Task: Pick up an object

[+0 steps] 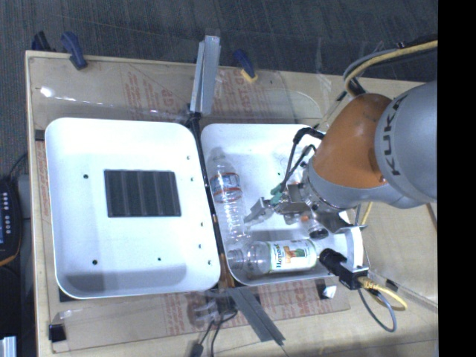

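Clear water bottle (pixel 227 199) lies in the right bin (pixel 245 136) beside a labelled bottle (pixel 279 257). Gripper (pixel 260 210) hovers just right of it, jaws apparently apart, nothing held; grasp and lift remain.

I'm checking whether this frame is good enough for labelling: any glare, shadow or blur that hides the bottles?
Camera view: even, soft light; the white right bin is bright and washes out the clear bottles, whose outlines are faint; the arm casts slight shadow near the gripper, which looks a little blurred.
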Robot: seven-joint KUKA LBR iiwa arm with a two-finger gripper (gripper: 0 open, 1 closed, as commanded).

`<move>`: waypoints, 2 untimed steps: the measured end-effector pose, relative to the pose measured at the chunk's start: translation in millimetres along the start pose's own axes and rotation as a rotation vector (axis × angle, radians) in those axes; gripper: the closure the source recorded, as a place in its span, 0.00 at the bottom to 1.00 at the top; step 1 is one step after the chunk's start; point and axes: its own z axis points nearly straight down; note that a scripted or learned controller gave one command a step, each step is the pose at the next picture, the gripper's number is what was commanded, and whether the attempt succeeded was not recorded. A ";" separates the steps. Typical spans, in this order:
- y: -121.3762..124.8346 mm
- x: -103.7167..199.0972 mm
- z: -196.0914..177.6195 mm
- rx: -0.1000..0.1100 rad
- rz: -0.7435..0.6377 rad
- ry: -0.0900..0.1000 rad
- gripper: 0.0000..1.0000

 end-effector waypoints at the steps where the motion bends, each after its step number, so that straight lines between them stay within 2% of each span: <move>1: 11.2 -54.8 80.3 -0.034 -0.123 -0.016 0.00; 2: 79.1 -68.3 60.0 -0.007 -0.182 -0.002 0.00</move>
